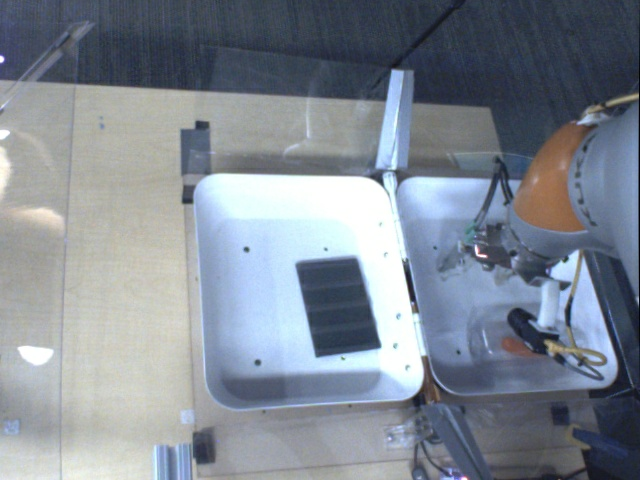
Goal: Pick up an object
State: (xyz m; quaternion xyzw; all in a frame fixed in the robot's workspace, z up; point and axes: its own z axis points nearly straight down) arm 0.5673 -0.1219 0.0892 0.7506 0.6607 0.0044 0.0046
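Two shallow white bins sit side by side on a pale wooden bench (120,288), each with rounded corners, smooth glossy walls and a few small dark holes in the floor. In the left bin (235,218) we see a dark slab (338,306), the one thing there that could be picked up. It is a flat rectangle, near black and matte, crossed by raised ribs that split it into bands. It lies flat on the floor a little right of the bin's middle, turned slightly askew to the walls and touching none of them.

The arm (610,183) comes in from the right over the right bin (440,313), its smooth grey casing meeting a rounded orange band (555,183) above the wrist. The claw (470,253) hangs low over the far half of that bin, well apart from the slab. We cannot tell whether it is wide or narrow, and we see nothing held in it.

Near the front of the right bin lies a small orange-red piece (513,346), too small for us to make out. A dull metal bar (396,118) rises from the far edge where the two bins meet.
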